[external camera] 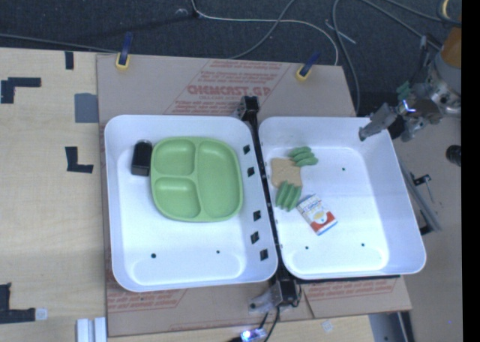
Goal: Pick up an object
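Small carton [316,214] is lying flat mid right bin [390,254], just beside the green-and-tan toy [290,173], so you're getting top access. Gripper [373,130] is hovering over that bin's upper-right rim, grasping nothing; can't tell how it's set.

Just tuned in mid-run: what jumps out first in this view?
The pale green three-compartment plastic plate dominates the left white bin, with a small black block touching its left edge. In the right white bin, green-and-tan toy pieces and a small white-and-red carton cluster near the divider. The gripper hovers at that bin's far right corner.
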Motion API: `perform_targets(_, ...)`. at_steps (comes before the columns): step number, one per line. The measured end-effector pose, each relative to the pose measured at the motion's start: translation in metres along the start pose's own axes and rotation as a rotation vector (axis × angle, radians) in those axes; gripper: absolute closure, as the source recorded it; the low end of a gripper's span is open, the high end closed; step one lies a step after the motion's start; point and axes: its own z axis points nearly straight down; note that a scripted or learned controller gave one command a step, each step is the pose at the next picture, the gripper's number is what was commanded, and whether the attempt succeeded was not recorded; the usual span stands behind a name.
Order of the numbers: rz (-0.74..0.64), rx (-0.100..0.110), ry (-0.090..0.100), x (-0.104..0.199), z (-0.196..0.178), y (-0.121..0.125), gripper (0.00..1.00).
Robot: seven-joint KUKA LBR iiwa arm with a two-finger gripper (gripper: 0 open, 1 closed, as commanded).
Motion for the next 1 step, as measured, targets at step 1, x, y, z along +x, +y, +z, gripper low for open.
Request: perform_targets(1,-0.003,-0.012,-0.003,0.0007,-0.0076,0.0021,0.0)
